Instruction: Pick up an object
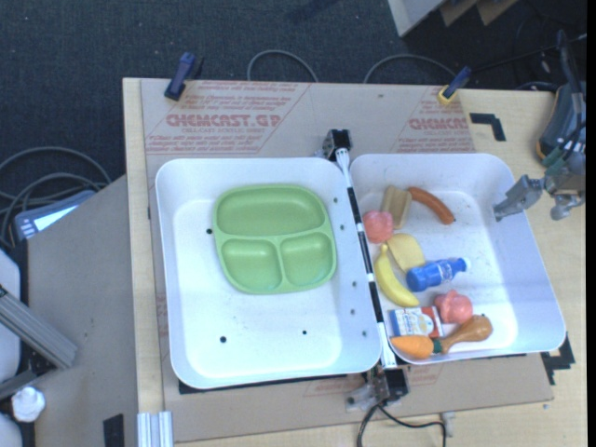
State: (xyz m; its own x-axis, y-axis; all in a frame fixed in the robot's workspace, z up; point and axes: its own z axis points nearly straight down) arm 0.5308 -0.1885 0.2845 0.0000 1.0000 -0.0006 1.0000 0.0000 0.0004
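Observation:
The right bin (521, 259) holds several toy foods along its left side: a brown sausage (431, 204), a tan stick (398, 205), a pink lump (378, 225), a yellow block (406, 250), a banana (395, 285), a blue bottle (435, 273), a pink berry (453, 306), a small carton (413, 322), an orange carrot (413, 346) and a brown gourd (467, 331). My gripper (540, 201) hangs over the bin's upper right rim, well to the right of the sausage. Its two grey fingers (515, 196) stand apart with nothing between them.
A green divided plate (272, 237) lies in the left bin (186, 277). A black ridge (358, 250) separates the two bins. Blue clamps (180, 74) hold the cardboard base at the back. Cables loop beyond the bench's far edge.

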